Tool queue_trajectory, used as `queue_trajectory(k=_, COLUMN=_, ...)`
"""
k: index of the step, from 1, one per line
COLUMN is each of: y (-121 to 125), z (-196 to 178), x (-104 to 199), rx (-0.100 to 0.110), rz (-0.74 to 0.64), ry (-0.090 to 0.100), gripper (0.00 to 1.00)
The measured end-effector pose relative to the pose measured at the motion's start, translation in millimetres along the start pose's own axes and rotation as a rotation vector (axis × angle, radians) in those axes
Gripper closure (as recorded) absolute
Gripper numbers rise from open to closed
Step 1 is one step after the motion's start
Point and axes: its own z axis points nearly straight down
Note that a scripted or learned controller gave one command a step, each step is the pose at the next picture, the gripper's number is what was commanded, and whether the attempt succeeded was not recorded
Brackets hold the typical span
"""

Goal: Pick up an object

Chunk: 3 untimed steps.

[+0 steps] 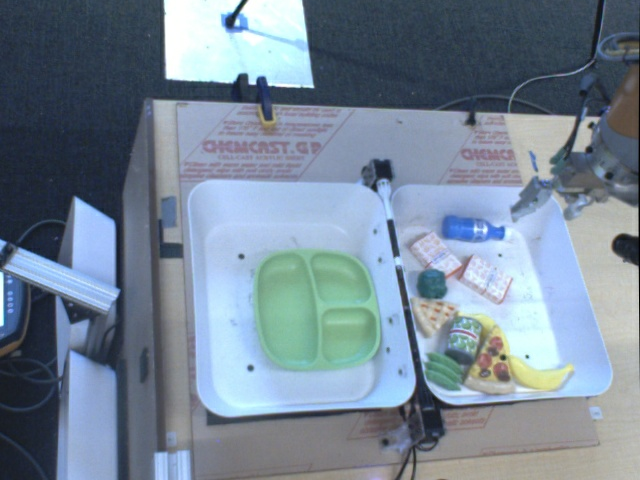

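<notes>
Claw point(553, 204) apparently spread and pinching nothing, poised above the far right edge of the right bin point(592, 340), at the end of the grey arm reaching in from the right. Nearest candidate: the blue bottle point(474, 230), lying on its side near the far wall of that bin, pale cap end pointing towards the claw, just to the left of it and lower down, clear of the fingers. Likely light, stiff plastic, smooth and round, so prone to rolling or squirting out of a sloppy pinch; best taken across the middle of the barrel, with the fingers set square to its long axis. Nearer the front, well apart from the claw: two red-and-white waffle pieces point(436, 252), a dark green ball point(432, 284), a pizza wedge point(433, 315), a small can point(462, 336), a bigger pizza slice point(491, 354), a pea pod point(445, 370) and a banana point(541, 374), the last five crowded together and touching, hence awkward to single out. Probably toy food, light and hard. Off in the left bin point(215, 368), a green divided tray point(318, 308), flat, wide and hard to grip.
</notes>
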Motion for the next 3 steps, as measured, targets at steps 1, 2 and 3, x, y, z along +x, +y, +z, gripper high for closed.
queue_trajectory(k=1, y=37, z=70, x=86, rx=0.002, rz=-0.002, ry=0.002, gripper=0.0)
queue_trajectory(k=2, y=47, z=124, x=77, rx=-0.002, rz=-0.001, ry=0.0, gripper=0.0)
queue_trajectory(k=3, y=24, z=137, x=68, rx=-0.004, rz=0.001, ry=0.0, gripper=0.0)
